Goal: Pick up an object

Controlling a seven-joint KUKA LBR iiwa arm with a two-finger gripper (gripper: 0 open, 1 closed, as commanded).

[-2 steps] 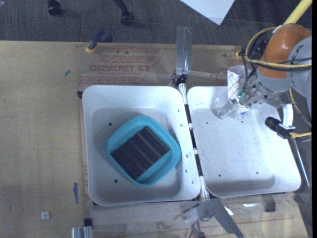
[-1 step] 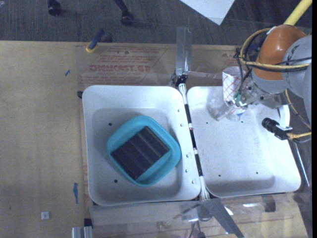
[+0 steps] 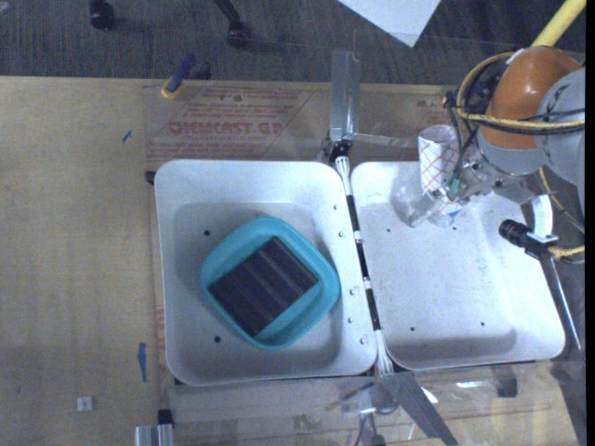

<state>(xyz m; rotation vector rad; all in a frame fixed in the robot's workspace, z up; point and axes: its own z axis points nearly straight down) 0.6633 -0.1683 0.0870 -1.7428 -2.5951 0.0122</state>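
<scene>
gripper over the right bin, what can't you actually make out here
- Gripper, camera view: blurred against a pale translucent smear, so whether its fingers are open or shut cannot be told.
- White cup-like object with a red pattern: beside the gripper, but the blur hides whether it is gripped or merely close.
- Arm: cut off by the right edge.
- Dark ridged item in the blue container, left bin: too coarse to identify.

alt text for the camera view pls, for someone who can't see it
A grey robot arm with an orange band reaches from the right over the right white bin, near a white patterned paper cup at the bin's far edge. The left bin holds a blue square container with a dark inside.
</scene>
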